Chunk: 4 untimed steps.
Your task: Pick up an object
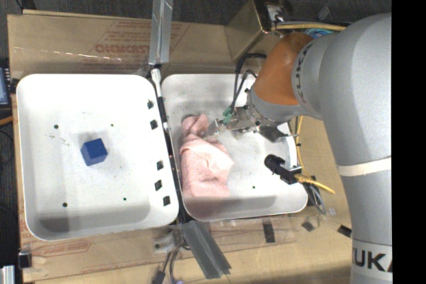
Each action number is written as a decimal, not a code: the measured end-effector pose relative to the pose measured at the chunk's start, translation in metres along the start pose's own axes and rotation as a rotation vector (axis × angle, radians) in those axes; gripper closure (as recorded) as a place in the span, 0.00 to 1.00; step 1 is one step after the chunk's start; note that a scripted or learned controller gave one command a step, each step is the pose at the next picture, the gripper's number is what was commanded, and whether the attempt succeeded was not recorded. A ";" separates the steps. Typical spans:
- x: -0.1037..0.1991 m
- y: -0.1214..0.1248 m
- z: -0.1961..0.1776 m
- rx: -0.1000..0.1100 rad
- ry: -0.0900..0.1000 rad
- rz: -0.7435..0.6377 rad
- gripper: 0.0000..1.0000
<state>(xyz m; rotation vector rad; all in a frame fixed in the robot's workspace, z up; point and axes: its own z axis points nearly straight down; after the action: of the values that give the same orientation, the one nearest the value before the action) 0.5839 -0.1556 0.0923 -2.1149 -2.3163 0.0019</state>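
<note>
Camera: one fixed view, set above the counter [60, 36].
Facing: downward at a slant.
Nearness: moderate; both white bins fit whole.
Frame: left bin [40, 209], right bin [200, 86], arm [346, 90] entering from the right.

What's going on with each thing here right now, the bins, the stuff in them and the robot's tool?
Blue cube: lying loose in the left bin.
Pink cloth: crumpled in the right bin, against its left wall.
Tool: low in the right bin, at the cloth's upper edge.
</note>
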 end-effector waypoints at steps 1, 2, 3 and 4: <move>0.049 0.005 0.001 0.001 -0.001 -0.118 0.00; 0.049 0.006 -0.009 0.002 0.000 -0.120 1.00; 0.049 0.006 -0.009 0.002 -0.001 -0.121 0.00; 0.049 0.018 0.000 -0.004 -0.004 -0.180 0.00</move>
<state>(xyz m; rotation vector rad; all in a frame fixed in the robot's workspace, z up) 0.5976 -0.1054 0.0922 -1.9015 -2.5012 0.0006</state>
